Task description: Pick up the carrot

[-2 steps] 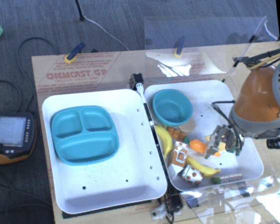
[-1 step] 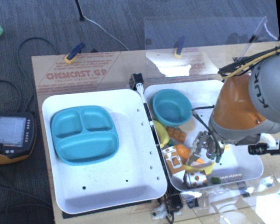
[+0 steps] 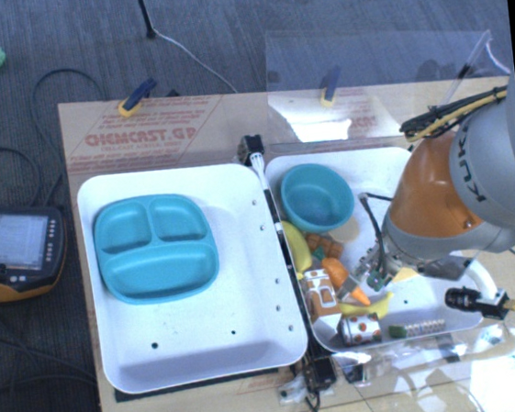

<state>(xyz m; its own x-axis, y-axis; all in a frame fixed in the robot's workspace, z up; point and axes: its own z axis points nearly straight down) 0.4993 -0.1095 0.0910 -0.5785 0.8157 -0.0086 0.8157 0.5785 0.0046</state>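
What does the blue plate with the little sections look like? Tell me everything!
The blue plate is a light turquoise tray that looks like smooth plastic, with rounded corners. Raised ridges split it into three compartments: two smaller ones along the far side and one wide one along the near side. All three look bare. It lies flat on the floor of the left white bin, toward that bin's back left part, apart from the walls. Nothing else touches it.

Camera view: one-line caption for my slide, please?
Grey-and-orange arm's gripper low over a pile of toy food in the right white bin, beside a round teal bowl; left bin holds a teal divided plate.
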